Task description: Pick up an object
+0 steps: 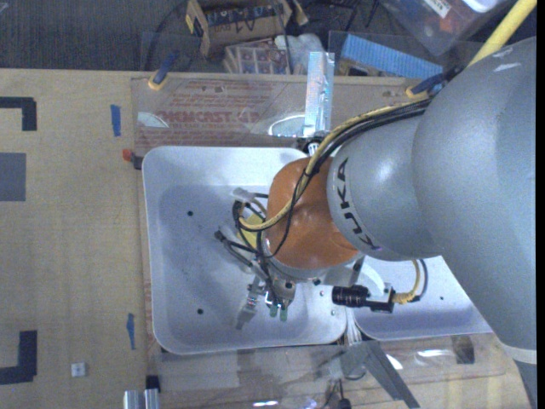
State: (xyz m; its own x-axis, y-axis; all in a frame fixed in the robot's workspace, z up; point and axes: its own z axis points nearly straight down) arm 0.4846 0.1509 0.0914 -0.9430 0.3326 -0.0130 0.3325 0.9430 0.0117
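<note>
Reaching down into the shallow white plastic left bin (170,228), the grey two-finger gripper (266,303) sits low near its front wall, presumably probing for a pick; grip state and target object: can't tell.

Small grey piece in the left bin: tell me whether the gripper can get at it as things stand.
Probably yes. The gripper hangs low over the left bin, right beside the small grey piece, with nothing visible between them. The bin's near wall is close and may cramp the approach.
</note>
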